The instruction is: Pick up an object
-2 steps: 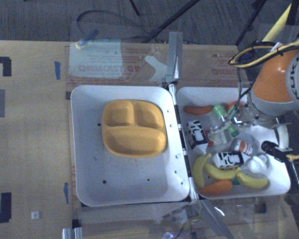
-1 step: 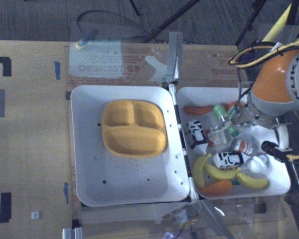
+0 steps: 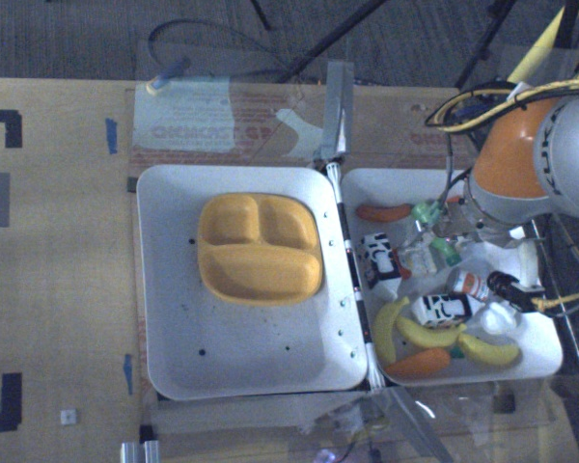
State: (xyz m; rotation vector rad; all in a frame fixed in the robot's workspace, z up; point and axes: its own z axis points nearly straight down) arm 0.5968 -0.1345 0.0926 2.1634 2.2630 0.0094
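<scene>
**Arm over the right bin**

Wooden bench (image 3: 58,287) carries both bins. We see the gripper (image 3: 442,231) low in the right bin (image 3: 545,355), its grip unreadable, among bananas (image 3: 444,334), carrot (image 3: 420,363) and sausage (image 3: 384,212). Left bin (image 3: 174,355) holds a yellow tray (image 3: 260,249).

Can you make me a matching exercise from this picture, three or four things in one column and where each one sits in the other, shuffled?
Things:
1. yellow tray
2. hot dog
3. carrot
4. arm

Places:
A. near edge of the right bin
B. above the right bin's far right corner
C. in the left bin
D. far edge of the right bin

Pairs: 1-C, 2-D, 3-A, 4-B
</scene>
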